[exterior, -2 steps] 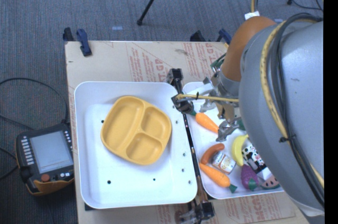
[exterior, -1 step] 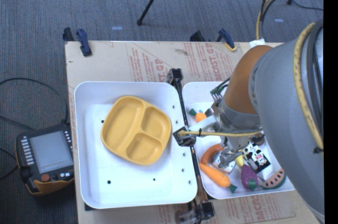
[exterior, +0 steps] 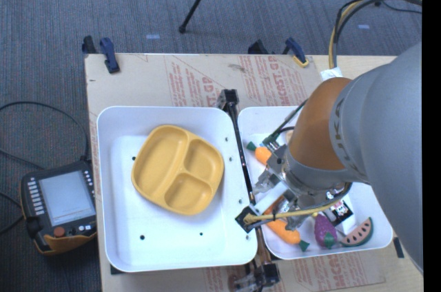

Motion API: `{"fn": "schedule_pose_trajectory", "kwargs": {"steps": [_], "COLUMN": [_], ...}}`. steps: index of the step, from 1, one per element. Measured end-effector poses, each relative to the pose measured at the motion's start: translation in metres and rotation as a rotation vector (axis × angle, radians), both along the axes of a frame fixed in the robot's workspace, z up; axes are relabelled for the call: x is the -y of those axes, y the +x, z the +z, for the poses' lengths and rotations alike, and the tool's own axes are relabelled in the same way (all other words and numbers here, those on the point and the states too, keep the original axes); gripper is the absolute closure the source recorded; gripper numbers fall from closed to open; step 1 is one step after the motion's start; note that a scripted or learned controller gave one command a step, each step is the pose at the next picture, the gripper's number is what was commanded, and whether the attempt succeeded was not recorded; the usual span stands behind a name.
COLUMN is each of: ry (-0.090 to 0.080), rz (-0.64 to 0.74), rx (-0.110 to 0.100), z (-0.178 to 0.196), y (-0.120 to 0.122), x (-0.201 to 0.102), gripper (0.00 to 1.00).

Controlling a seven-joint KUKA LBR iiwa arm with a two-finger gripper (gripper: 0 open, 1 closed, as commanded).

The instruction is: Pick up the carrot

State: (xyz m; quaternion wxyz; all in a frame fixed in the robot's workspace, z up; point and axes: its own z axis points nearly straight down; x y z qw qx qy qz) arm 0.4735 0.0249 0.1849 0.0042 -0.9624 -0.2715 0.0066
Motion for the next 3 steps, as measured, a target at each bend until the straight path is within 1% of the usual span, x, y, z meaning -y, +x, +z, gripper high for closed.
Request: {"fn": "schedule_pose_trajectory", "kwargs": {"steps": [1, 2, 3], "ry": [-0.003, 0.000, 0.000], "rz": [-0.211, 0.055, 0.049], "rx": [0.004, 0.002, 0.000], "z": [0.001, 0.001, 0.000], "y": [0.130, 0.095, 0.014], "x": [0.016, 0.033, 0.082], "gripper": [0.00, 0.00, 0.00]}}
